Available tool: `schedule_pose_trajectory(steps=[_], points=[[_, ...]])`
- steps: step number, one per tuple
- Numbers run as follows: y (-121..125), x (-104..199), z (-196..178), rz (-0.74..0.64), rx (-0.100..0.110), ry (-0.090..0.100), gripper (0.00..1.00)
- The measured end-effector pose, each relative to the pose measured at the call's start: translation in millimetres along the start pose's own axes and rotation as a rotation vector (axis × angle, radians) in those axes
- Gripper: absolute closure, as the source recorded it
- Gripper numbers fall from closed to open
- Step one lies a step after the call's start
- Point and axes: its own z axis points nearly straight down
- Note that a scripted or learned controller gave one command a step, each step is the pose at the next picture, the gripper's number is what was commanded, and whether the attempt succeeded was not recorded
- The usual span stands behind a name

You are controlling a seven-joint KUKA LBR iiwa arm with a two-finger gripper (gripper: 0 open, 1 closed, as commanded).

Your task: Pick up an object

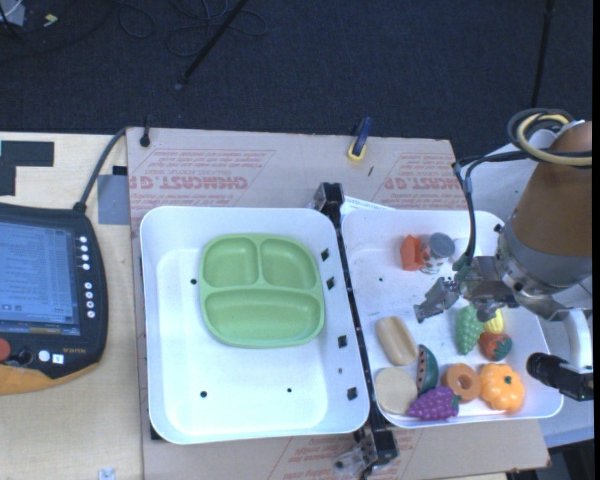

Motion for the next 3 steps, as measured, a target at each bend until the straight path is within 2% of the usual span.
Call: schedule_pose_trajectory(steps=[1, 3], points=[[2, 0, -4, -0.001, -0.009, -0.001, 0.00], [-3, 1, 85, 0.000, -0.004, 0.000, 0.00]])
